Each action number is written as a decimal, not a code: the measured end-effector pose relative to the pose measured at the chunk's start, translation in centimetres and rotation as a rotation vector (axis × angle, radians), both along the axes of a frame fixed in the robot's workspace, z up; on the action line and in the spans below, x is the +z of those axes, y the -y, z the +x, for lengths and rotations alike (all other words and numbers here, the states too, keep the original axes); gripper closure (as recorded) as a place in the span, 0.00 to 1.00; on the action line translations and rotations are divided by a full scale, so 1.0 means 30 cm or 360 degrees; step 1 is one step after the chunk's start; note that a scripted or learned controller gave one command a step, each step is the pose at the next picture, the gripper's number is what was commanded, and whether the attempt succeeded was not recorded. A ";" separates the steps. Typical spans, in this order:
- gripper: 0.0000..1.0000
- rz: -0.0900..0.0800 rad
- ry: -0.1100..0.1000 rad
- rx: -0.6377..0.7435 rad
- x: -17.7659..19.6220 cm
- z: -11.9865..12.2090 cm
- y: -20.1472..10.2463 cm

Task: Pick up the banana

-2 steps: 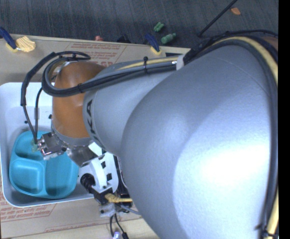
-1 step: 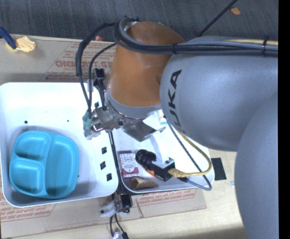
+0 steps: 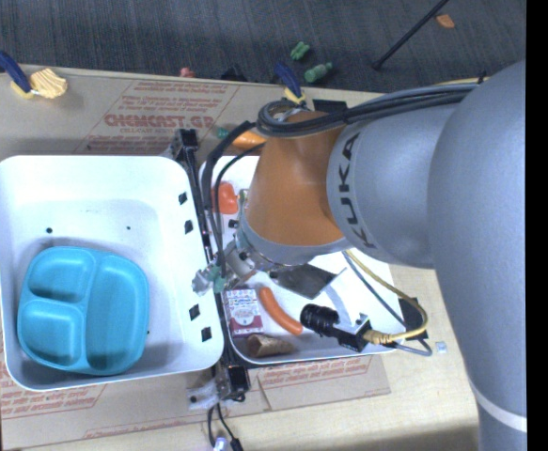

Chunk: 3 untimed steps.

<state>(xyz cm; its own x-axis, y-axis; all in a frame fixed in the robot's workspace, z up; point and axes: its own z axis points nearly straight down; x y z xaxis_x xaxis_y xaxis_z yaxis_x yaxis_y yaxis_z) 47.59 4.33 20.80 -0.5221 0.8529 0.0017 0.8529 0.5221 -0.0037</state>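
My arm's orange band and grey body hang over the right bin and hide most of its floor. The gripper sits low at that bin's left wall, close to the divider between the two bins. Just below it lie a small red-and-white packet, an orange carrot-shaped piece and a brown lump. An orange-red item peeks out by the left wall further back. Nothing yellow and banana-shaped can be made out in the uncovered part of the bin.
The left bin holds a blue divided plate at its front left. Both bins rest on a cardboard sheet. Small green pieces lie on the dark floor beyond the bench.
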 end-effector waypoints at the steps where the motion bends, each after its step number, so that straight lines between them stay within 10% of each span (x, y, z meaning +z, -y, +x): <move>1: 1.00 0.0001 -0.0004 0.0043 -0.203 0.094 -0.186; 2: 1.00 -0.0001 0.0004 -0.0095 -0.054 0.166 0.451; 3: 1.00 0.0001 0.0003 -0.0174 -0.390 0.304 0.494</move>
<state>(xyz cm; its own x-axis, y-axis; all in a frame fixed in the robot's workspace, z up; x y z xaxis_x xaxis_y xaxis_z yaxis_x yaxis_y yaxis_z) 56.71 -10.49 9.12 -0.4256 0.9049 0.0013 0.9049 0.4256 -0.0019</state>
